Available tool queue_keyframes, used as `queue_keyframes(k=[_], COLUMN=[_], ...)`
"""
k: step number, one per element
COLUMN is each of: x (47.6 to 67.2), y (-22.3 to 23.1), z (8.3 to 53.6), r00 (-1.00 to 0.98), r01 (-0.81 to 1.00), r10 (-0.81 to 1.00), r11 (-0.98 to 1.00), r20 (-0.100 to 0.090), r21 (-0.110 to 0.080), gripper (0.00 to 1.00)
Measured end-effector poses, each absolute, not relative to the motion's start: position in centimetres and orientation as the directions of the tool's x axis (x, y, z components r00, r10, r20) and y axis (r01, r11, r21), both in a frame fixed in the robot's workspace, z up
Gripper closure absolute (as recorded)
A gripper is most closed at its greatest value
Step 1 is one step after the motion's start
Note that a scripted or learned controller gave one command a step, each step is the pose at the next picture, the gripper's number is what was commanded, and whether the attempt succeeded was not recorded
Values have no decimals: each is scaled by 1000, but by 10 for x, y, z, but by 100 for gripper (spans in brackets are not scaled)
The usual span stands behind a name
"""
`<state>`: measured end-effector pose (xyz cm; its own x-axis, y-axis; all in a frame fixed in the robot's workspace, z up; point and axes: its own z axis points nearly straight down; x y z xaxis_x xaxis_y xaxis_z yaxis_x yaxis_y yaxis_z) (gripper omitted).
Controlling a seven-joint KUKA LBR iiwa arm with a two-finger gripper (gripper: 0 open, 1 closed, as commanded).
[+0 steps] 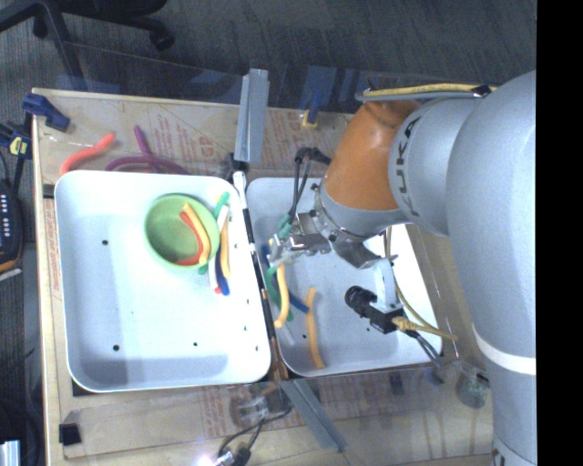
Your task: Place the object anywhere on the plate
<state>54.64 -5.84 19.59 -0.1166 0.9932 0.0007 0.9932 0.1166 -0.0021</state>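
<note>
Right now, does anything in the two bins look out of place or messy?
Yes. On the green plate in the left bin, several colored strips hang past its right rim instead of lying fully on it. In the right bin, yellow strips lie loose near the gripper.

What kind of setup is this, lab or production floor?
Most likely a robotics lab test bench. Two shallow white bins sit on a plywood bench taped with paper, loose cables lie beside them, and an office chair base stands on carpet behind.
</note>
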Motion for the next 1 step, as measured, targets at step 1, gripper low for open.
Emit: queue_keyframes(k=[1], x=[546], y=[-58], z=[196], r00=[-116], r01=[993], r10=[993], r11=[116], r20=[1], r21=[-2], gripper=[0])
